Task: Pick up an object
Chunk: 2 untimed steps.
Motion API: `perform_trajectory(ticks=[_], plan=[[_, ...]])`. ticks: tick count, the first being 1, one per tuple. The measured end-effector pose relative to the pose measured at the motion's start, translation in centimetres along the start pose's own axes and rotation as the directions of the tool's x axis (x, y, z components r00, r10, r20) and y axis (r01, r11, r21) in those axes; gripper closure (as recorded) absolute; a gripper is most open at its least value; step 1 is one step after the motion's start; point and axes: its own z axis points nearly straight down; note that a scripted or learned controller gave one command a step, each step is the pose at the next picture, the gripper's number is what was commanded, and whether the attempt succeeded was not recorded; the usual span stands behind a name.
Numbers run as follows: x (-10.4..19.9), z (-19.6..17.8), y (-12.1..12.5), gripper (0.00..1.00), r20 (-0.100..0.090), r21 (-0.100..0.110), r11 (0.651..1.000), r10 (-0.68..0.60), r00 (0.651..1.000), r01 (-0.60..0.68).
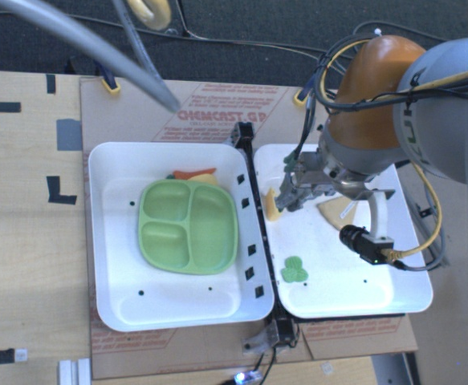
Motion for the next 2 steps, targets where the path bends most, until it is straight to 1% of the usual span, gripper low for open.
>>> perform_trajectory(ticks=[1,2], plan=[[5.3,0.0,0.0,1.0,0.0,0.0,1.0,-0.001,1.0,0.001],[10.5,2.2,0.1,1.0,0.001,0.002,1.0,0.0,1.0,0.0]])
